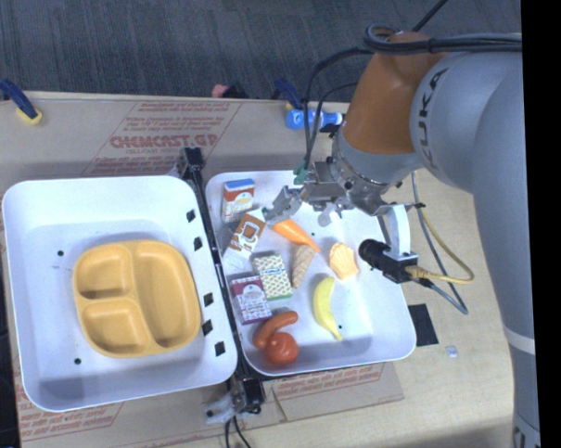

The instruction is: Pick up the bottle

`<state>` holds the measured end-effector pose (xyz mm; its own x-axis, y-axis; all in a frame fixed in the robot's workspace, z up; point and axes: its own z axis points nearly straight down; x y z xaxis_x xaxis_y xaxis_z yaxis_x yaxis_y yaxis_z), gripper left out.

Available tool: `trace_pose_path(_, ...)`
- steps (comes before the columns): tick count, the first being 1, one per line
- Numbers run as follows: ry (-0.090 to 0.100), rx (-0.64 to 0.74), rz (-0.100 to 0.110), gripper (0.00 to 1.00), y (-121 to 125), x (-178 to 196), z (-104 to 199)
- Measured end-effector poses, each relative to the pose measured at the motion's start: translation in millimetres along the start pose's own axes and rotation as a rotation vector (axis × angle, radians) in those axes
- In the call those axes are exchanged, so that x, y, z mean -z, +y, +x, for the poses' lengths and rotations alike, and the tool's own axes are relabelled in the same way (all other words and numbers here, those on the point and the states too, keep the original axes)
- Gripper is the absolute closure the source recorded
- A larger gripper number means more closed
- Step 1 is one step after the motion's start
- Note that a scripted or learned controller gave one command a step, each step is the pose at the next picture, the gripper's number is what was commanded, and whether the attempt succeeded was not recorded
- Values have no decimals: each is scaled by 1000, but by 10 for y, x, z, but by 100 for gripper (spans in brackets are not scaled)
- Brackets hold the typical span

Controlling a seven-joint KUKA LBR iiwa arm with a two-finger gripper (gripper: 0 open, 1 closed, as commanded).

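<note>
Bottle point(238, 197): small, white, blue-and-orange label; likeliest match, too small to be sure.
Place: far left corner of the right bin point(381, 302), just beside a brown-and-white carton point(248, 233).
Axis: long way running far to near, top toward the far wall.
Gripper point(309, 200): low over the bin's far part, near an orange carrot point(295, 233), apart from the bottle.
Grip: released or clenched, cannot tell.
</note>
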<state>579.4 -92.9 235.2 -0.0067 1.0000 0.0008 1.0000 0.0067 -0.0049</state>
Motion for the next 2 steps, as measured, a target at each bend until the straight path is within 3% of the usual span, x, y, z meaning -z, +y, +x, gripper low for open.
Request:
trace_pose_path(1,0,5,3,100,2,100,4)
trace_pose_path(2,0,123,0,100,-742,-406,-51)
